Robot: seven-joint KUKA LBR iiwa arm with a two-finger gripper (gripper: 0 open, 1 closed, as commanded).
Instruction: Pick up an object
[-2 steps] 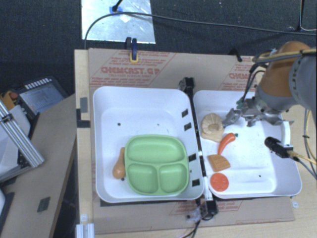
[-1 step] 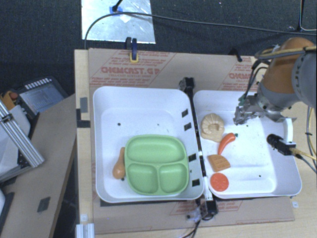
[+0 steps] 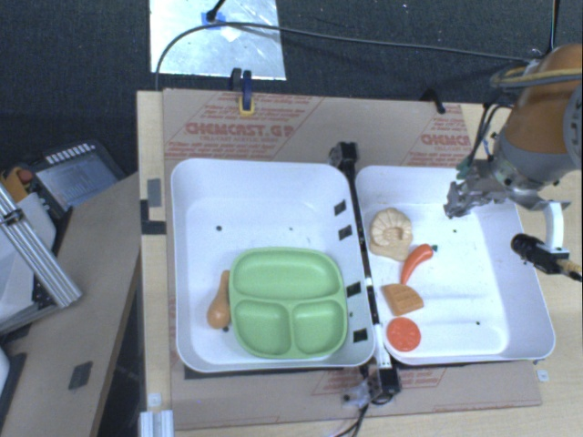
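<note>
Two white bins sit side by side on the tabletop (image 3: 150, 271). The left bin (image 3: 196, 189) holds two things: one green divided plate (image 3: 288, 302) at about 6 o'clock, and one tan pear-shaped piece (image 3: 219, 303) touching the plate's 9 o'clock edge. The right bin (image 3: 519, 308) holds four things, all on its 9 o'clock side: one cream shell-like piece (image 3: 391, 232), one red pepper (image 3: 416, 261) just beside it at 4 o'clock, one orange wedge (image 3: 402, 298) below, and one red round piece (image 3: 404, 334) at the bin's 7 o'clock corner. The hand (image 3: 458, 202) hangs over the right bin's 12 o'clock part, apart from every piece; whether it is spread or pressed together I cannot tell.
</note>
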